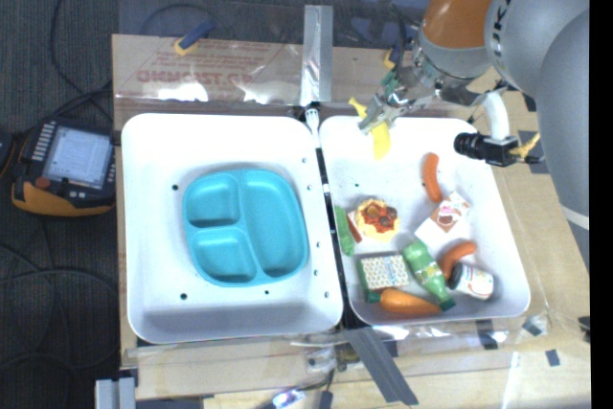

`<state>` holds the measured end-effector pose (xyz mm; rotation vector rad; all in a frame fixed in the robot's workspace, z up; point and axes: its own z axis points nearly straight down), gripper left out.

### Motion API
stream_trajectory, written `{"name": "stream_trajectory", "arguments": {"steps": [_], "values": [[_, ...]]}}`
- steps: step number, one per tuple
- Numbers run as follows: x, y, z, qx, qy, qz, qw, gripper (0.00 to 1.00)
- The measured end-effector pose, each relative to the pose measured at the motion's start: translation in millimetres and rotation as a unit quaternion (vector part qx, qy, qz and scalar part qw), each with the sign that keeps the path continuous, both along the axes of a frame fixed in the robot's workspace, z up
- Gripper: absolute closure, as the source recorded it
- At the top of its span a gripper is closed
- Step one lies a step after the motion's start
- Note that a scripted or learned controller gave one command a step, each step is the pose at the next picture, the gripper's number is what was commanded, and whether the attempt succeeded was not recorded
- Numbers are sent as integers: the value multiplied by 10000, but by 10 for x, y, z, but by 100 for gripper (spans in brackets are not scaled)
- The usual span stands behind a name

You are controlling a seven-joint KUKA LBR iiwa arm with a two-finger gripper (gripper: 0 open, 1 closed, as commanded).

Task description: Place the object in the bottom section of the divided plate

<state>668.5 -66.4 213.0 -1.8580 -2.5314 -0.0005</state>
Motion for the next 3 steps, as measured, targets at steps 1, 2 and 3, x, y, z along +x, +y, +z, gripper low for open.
{"name": "stream_trajectory", "arguments": {"steps": [1, 2, 3], "values": [[-761, 634, 209, 0, 4, 74, 10000, 100], [-967, 1665, -239, 2, 9, 1077, 9942, 100], [-966, 1664, -238, 5, 8, 1074, 9942, 0]]}}
